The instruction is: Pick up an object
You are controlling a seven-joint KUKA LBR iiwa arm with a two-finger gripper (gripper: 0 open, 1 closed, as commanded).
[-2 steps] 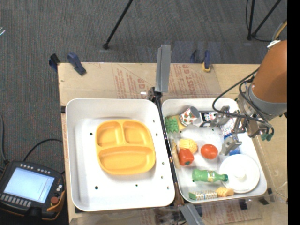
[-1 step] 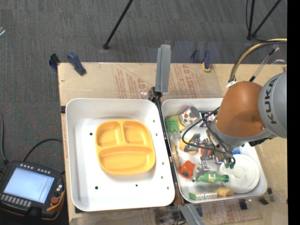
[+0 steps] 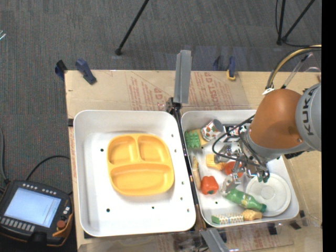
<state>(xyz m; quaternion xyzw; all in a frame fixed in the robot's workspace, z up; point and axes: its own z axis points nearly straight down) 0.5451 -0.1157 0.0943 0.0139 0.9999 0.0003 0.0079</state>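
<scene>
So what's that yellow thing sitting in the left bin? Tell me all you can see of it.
It is a yellow tray, glossy like moulded plastic, with rounded corners. Raised ridges split it into three compartments: two smaller ones at the far side and one long one at the near side. It lies flat and right way up on the floor of the left white bin, slightly turned, roughly central. Nothing rests in it, and it touches only the bin floor.

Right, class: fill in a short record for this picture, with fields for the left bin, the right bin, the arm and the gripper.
left bin: holds a yellow tray with three compartments
right bin: holds a red pepper, green bottle, white plate and other small items
arm: reaches in from the right, over the right bin
gripper: low among the items, above the bottle; grasp unclear
</scene>
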